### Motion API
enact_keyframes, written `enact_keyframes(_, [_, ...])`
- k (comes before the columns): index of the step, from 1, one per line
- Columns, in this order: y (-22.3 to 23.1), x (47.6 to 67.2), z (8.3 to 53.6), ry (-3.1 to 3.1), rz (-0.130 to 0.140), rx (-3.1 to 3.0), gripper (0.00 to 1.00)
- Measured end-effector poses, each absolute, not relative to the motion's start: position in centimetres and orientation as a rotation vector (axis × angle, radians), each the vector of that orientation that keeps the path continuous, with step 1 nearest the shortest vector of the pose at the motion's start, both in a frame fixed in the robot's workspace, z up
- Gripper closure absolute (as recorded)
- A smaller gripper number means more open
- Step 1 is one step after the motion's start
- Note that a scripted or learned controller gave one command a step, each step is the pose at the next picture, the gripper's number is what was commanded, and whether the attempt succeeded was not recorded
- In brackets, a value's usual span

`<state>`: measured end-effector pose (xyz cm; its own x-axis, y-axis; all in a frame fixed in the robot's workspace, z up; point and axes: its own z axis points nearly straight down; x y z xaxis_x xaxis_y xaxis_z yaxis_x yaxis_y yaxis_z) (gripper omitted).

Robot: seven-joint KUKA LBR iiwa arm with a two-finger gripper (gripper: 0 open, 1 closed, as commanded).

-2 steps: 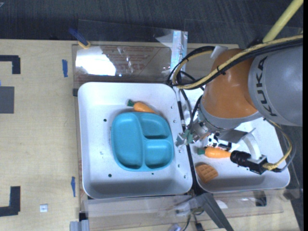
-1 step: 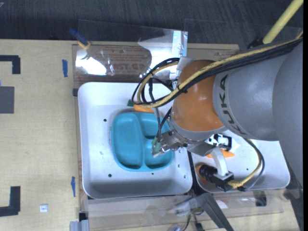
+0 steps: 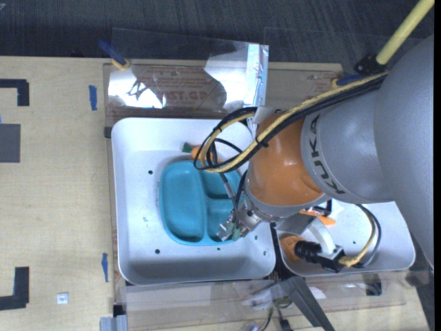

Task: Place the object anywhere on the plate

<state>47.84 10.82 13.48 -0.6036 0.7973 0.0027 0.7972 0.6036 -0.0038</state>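
**Markings.** The grey arm (image 3: pixel 372 136) carries dark lettering (image 3: pixel 315 152) beside its orange band (image 3: pixel 282 167). "KU" reads plainly, and the remaining letters turn out of sight round the casing. A clear sheet (image 3: pixel 186 81) lying behind the left bin (image 3: pixel 134 185) shows faint reddish print, too washed out by glare to read. The bench (image 3: pixel 55 185) bears black corner marks (image 3: pixel 19 92) and short strips of blue tape (image 3: pixel 91 96).

**Claw.** The gripper (image 3: pixel 229 232) hangs low over the near right corner of the teal plate (image 3: pixel 180 205), at or just above its rim. Contact with the plate cannot be confirmed. Whether the claw stands apart or together cannot be told, since the wrist above covers most of it. A small green scrap (image 3: pixel 236 234) shows at its tip, and whether this is gripped or merely lies beneath cannot be told.

**Task item.** The plate is divided into compartments and lies in the left bin, towards that bin's right wall. An orange-and-green object (image 3: pixel 193 149) lies in the same bin just beyond the plate's far rim, partly behind the dark and yellow cables (image 3: pixel 220 143). It sits outside the compartments. Whether it touches the rim cannot be told.

**Other.** In the right bin (image 3: pixel 393 233), an orange thing (image 3: pixel 288 243) sits near the left wall, partly hidden.
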Motion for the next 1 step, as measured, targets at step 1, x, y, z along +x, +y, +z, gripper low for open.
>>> enact_keyframes(1, [0.68, 48.05, 19.13, -2.795, -0.001, -1.445, 1.0])
